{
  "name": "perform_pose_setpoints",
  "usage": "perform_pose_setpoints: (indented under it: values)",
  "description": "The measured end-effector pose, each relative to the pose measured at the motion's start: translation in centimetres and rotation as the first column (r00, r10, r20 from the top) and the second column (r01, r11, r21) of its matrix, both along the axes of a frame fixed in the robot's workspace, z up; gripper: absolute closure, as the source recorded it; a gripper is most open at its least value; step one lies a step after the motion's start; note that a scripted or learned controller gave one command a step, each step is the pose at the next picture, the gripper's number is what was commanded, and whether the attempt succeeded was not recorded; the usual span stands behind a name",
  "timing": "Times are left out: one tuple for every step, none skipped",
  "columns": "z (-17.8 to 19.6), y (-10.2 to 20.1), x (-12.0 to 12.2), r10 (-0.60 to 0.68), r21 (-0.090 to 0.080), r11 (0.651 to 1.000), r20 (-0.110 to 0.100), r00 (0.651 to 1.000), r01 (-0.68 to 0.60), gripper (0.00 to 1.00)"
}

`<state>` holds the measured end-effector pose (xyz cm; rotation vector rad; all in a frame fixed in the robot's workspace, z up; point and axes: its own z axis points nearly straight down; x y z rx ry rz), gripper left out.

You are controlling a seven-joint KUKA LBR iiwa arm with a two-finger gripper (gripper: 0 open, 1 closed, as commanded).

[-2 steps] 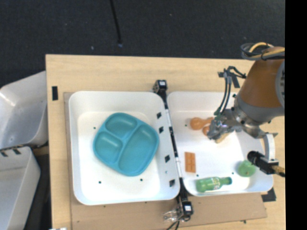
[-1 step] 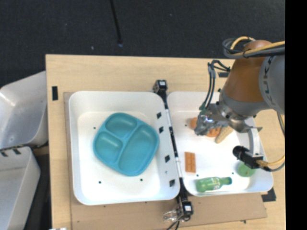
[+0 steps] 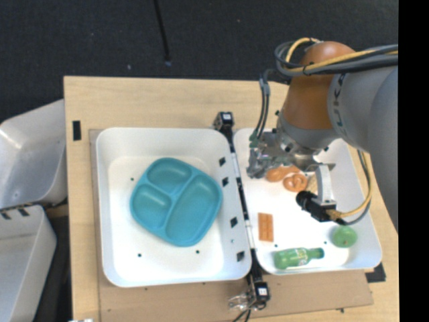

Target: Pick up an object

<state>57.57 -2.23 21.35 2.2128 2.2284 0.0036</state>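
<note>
So your hand is down low in the right bin, sitting right on top of the orange pretzel-looking toy. Can't tell from this angle whether it's got hold of it, so I'd call the pick not done yet. Just below the hand there's an orange bar, further down a green bottle and a small green ball. The blue plate is off to its left. No readable labels anywhere.
</note>
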Motion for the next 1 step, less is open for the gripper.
perform_pose_setpoints:
  values:
    - [1.77, 5.05, 2.07, 0.000, 0.001, 1.000, 0.001, 1.000, 0.000, 1.00]
